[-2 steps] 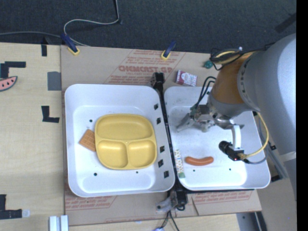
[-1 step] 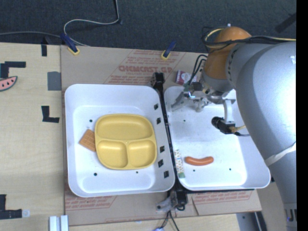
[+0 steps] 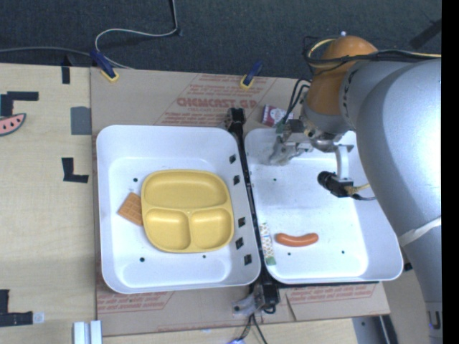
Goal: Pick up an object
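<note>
Camera view showed the end effector (image 3: 287, 147) of the grey arm positioned over the far-left corner of the right shallow white plastic bin (image 3: 373, 260), close to the central divider between the two bins. Its metallic fingers were too small and blurred to judge; whether they stood apart or together could not be told, and nothing was seen between them.

The nearest candidate for picking was a small orange-red sausage-shaped toy (image 3: 296, 239), lying flat on the floor of the same right bin, well apart from the end effector and toward the near edge. Its long axis ran roughly left to right across the view.

In the left shallow white plastic bin (image 3: 115, 264) lay a yellow plastic plate with three compartments (image 3: 188, 211), with a small tan cracker-like square (image 3: 130, 208) touching its left edge, partly tucked beneath it. Both bins rested on brown cardboard (image 3: 143, 99) on the counter.

Assessment: a descent at the present position would likely meet bare bin floor; the sausage lay nearer the viewer and would call for travel in that direction first.
</note>
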Robot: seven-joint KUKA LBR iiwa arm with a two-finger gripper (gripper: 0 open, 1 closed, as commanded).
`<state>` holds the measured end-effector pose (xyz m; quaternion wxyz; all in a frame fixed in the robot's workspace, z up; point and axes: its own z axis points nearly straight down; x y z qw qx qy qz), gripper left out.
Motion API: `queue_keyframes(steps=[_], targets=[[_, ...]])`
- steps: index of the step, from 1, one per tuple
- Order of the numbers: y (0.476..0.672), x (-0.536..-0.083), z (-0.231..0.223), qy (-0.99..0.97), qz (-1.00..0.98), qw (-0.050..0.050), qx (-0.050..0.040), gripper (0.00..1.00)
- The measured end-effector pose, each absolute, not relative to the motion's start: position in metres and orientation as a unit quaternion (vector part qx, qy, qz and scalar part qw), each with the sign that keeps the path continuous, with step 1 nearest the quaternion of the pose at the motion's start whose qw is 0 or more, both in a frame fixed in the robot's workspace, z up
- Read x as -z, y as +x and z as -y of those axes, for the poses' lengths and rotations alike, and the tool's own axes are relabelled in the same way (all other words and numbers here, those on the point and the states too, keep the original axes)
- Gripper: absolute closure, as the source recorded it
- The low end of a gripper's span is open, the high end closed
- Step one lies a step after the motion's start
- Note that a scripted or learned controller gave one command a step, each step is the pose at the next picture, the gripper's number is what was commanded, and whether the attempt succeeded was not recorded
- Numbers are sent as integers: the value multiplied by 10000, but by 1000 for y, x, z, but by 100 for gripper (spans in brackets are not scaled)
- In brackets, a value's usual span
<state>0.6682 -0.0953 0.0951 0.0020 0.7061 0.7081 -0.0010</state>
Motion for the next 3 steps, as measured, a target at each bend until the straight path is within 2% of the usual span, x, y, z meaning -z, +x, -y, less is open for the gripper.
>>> queue_keyframes(steps=[1, 2, 3], targets=[[668, -95, 95, 7059, -7083, 18, 12, 0], [621, -86, 94, 7067, -7076, 10, 0, 0], [621, -86, 94, 7068, -7074, 8, 2, 0]])
